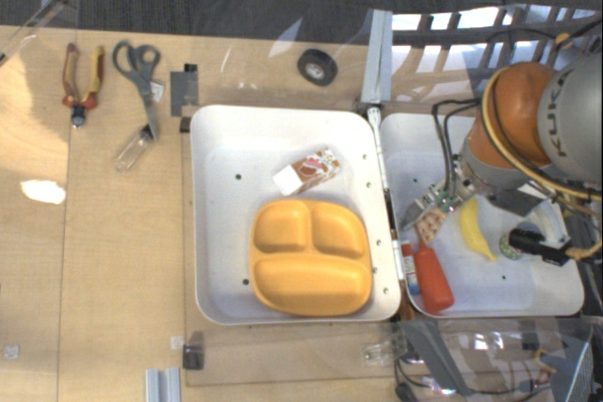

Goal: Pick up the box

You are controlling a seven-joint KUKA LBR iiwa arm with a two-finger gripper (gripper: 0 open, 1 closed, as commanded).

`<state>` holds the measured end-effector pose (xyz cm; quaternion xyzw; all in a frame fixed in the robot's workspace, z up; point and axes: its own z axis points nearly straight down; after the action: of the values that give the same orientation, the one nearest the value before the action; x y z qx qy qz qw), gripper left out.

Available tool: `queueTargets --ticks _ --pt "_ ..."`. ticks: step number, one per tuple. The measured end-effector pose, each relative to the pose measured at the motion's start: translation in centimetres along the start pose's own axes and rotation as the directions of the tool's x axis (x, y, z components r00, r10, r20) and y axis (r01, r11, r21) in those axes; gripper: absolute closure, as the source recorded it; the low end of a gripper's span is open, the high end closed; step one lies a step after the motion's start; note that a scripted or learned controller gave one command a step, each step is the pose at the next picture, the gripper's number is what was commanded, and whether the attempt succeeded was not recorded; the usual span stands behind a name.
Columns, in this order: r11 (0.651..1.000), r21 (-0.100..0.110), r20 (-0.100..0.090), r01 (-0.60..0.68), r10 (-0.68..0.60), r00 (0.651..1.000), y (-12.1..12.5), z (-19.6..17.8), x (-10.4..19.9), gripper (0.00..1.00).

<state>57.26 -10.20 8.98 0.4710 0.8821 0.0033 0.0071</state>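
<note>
We take the yellow divided tray (310, 257) in the left bin (212, 202) as our landmark. Far to its upper left on the tabletop (94, 297) we see red-handled pliers (79, 82) and grey scissors (140, 85); a roll of black tape (317, 66) lies above it, beyond the bin's far rim. Just above the tray, nearly touching its top edge, lies a small wrapped packet (309, 171). To the tray's right, in the right bin (556, 301), the box (431, 219) is a small speckled carton, its long axis running from lower left to upper right, tilted toward the arm. Below it lies a red bottle (431, 278), and right of it a banana (474, 231). The end effector (450, 194) sits at the box's upper end; we cannot tell its state.
</note>
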Motion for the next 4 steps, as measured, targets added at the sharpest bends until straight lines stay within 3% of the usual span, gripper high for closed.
queueTargets --ticks 1,2,3,4 --pt "0.942 0.007 -0.001 -0.336 0.336 0.942 3.4 0.4 -7.3 0.0" --pt "0.981 0.007 -0.004 -0.193 0.193 0.981 2.3 -4.4 -1.2 0.0" --pt "0.955 -0.003 0.001 -0.297 0.297 0.955 -4.5 -0.2 3.7 0.0" --pt "0.881 0.003 0.001 -0.473 0.473 0.881 -1.3 0.1 -2.1 0.0"
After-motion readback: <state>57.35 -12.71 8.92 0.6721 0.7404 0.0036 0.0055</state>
